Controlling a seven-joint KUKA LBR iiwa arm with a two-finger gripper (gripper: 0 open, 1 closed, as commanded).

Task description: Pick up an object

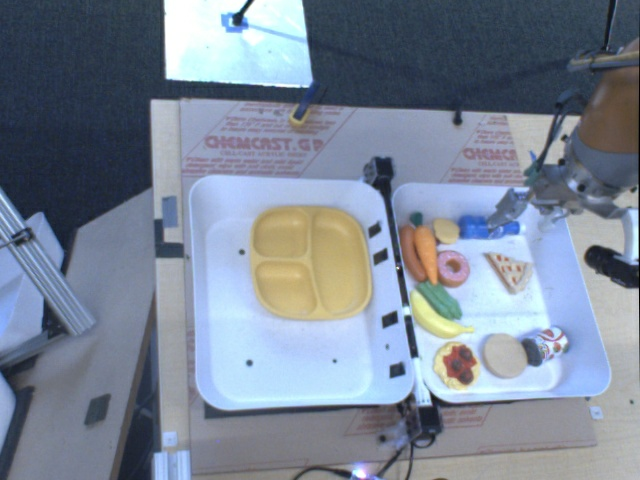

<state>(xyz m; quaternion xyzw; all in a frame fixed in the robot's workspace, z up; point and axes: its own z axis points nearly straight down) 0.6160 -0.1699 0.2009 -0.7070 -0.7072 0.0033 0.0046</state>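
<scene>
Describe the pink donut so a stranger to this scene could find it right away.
Look in the right-hand white bin, the one crowded with toy food. Near the bin's middle, just right of the orange carrot and above the green pea pod, lies the donut. It is the only ring-shaped piece, pink with a hole in its centre.

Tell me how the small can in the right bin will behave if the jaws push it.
The can lies on its side near the bin's front corner, so it would probably roll rather than slide. Its round, glossy-looking wall may slip under a poor grip. It touches the tan disc, which a push could shift too.
</scene>
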